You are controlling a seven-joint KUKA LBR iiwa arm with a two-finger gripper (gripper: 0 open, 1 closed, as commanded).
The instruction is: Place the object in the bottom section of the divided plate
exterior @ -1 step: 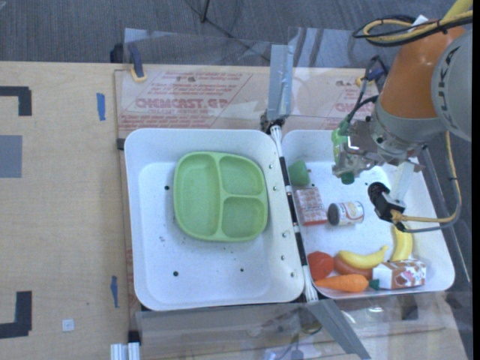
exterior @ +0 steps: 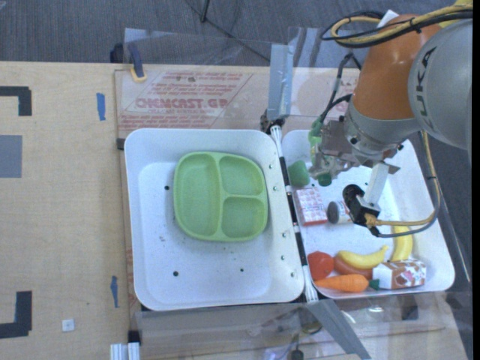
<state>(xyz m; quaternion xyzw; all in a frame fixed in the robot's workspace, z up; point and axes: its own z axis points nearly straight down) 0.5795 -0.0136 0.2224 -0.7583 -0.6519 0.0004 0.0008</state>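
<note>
The carrot [exterior: 343, 283] lies nearest. At ten o'clock in the right bin [exterior: 439, 223] sits a green ball [exterior: 298, 173], beside the gripper [exterior: 328, 165]; probably light, slippery; pinch across its middle.

Two white bins [exterior: 150, 276], cardboard sheet [exterior: 187, 100], blue tape marks [exterior: 100, 106], wood bench [exterior: 52, 223]

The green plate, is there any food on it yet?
No, the green plate has all three sections bare; the toy food lies in the right bin.
</note>
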